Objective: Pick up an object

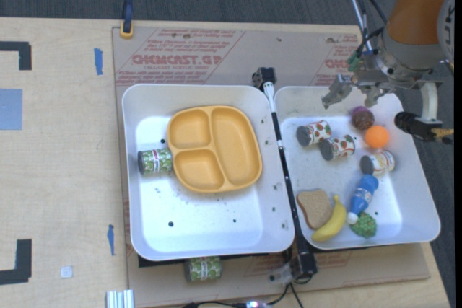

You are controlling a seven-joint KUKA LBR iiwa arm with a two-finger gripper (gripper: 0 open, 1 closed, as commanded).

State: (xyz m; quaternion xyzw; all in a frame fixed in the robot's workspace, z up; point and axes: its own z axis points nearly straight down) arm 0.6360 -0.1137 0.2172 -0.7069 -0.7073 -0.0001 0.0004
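A pale wooden bench [58, 177] under a sheet of printed board carried the two white bins, and the action sat over the right bin [422, 213]. The left bin [144, 227] held a yellow divided plate [214, 148] with a small green-labelled can [154, 161] lying against its left side; another such can [206, 269] lay on the board just below that bin.

The gripper [355, 91] hovered above the right bin's top edge, fingers spread wide and nothing between them. That read as the approach step: no object chosen by contact, descent not yet made.

Nearest below it sat a dark purple ball [362, 117], with an orange ball [376, 137] just beside it. To the left lay two patterned cans [326, 140] on their sides, long axes running roughly left to right with a slight tilt, ends pointing toward the bin's divider. Lower down, a blue bottle [362, 192] lay slanted, cap toward the bottom-left, next to a banana [331, 221], a slice of bread [314, 205] and a green piece [364, 226].

The purple ball looked the likeliest target, though that was a guess. The next move called for dropping straight down and centring the open fingers on either side of it; a round thing could roll away, so a clean, level close mattered.
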